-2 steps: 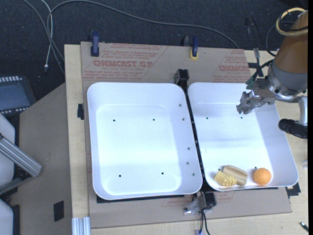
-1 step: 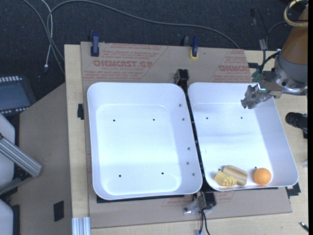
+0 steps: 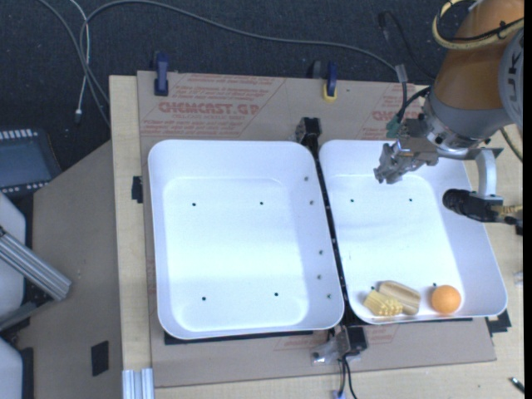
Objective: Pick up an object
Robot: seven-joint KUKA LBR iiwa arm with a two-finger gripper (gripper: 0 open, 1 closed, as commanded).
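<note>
Corn piece (image 3: 382,304), tan roll (image 3: 400,293), orange ball (image 3: 446,298) along right bin (image 3: 465,248) near edge. Pincer (image 3: 388,173) over its far edge, grip state unclear.

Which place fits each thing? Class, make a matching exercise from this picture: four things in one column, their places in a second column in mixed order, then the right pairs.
Things:
1. orange ball
2. corn cob
3. gripper
4. blue clamp

Places:
A. above the far end of the right bin
B. at the far edge of the board, toward its left corner
C. near edge of the right bin, close to its right corner
D. near edge of the right bin, just left of the bread roll

Pairs: 1-C, 2-D, 3-A, 4-B
</note>
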